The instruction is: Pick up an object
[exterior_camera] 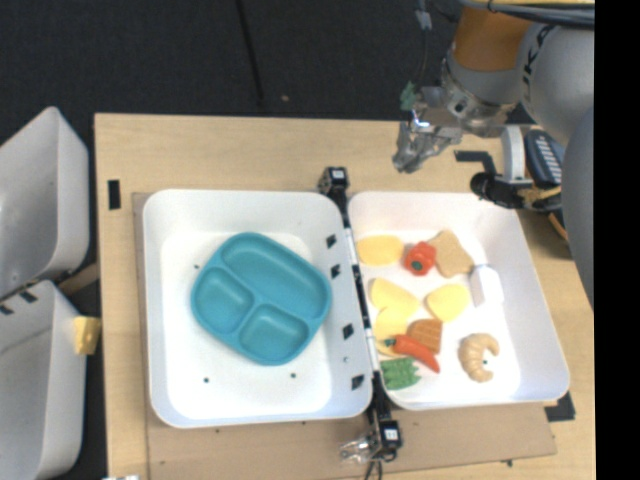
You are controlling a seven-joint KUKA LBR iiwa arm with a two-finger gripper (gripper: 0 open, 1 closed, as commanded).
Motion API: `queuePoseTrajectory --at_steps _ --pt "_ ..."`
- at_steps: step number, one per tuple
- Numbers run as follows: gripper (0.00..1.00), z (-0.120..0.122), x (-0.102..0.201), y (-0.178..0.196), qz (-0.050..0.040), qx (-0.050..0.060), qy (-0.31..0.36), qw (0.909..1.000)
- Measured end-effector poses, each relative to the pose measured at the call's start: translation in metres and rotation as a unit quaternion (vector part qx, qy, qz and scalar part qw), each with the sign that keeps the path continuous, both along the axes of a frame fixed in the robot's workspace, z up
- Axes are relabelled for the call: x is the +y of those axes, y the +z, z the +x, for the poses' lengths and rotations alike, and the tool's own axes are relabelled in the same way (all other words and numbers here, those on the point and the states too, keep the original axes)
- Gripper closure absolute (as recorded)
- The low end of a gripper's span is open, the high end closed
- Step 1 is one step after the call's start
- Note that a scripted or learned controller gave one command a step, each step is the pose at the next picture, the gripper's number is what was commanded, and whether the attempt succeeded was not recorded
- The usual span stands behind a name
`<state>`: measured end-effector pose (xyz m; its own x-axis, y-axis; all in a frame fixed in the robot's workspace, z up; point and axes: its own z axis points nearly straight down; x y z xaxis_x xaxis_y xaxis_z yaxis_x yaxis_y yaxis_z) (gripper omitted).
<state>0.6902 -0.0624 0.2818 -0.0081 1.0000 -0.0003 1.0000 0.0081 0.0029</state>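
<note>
- The gripper [413, 156] hangs over the bare wooden surface [230, 148] just beyond the far rim of the right bin [535, 298], above that bin's far left corner.
- Whether it is spread or pressed together cannot be told from this slanted view; nothing shows pinched in it.
- The grey arm [545, 63] with its orange band reaches in from the upper right.
- The right bin holds the toy food, all lying loose on its floor.
- Along the far row: a pale yellow piece [379, 250] by the divider, a red pepper [420, 258] just beside it, and a tan bread slice [452, 253] touching the pepper on its right.
- A small white block [483, 284] lies near the bread, toward the bin's right wall.
- In the middle: a yellow wedge [392, 305] and a second yellow piece [447, 301] close together.
- Nearer the camera: a brown slice [426, 332], an orange carrot [414, 350] partly under it, and a green leafy piece [399, 373] by the divider.
- A tan croissant [479, 355] sits apart at the near right.
- The left bin [165, 368] holds a blue divided plate [260, 296], lying flat near its middle.
</note>
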Motion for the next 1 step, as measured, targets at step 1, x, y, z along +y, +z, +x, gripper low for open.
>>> queuePoseTrajectory --at_steps 1 --pt "1.0 -0.0472 0.0306 -0.0856 0.0005 0.008 -0.002 1.0"
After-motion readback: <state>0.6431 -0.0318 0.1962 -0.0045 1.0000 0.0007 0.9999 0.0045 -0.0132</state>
